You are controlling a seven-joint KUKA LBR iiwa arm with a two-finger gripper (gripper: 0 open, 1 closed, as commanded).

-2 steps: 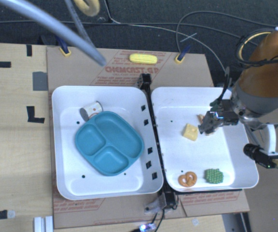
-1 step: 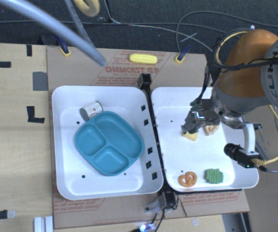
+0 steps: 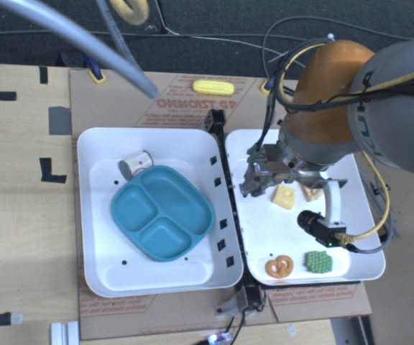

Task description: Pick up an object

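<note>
My gripper (image 3: 259,180) hangs low over the left part of the right bin (image 3: 365,264), near the divider between the bins. A pale yellow cheese wedge (image 3: 284,196) lies just to its right, close to it. A small orange-and-white piece (image 3: 312,191) peeks out from under the wrist. Nearer the front of that bin lie a brown pretzel (image 3: 279,267) and a green bumpy toy (image 3: 319,262). Nothing shows as held.
The left bin (image 3: 92,157) holds a blue divided plate (image 3: 162,211) and a small tipped cup (image 3: 135,164). A yellow corn cob (image 3: 213,88) lies on the cardboard behind the bins. A black cable plug (image 3: 320,228) hangs over the right bin.
</note>
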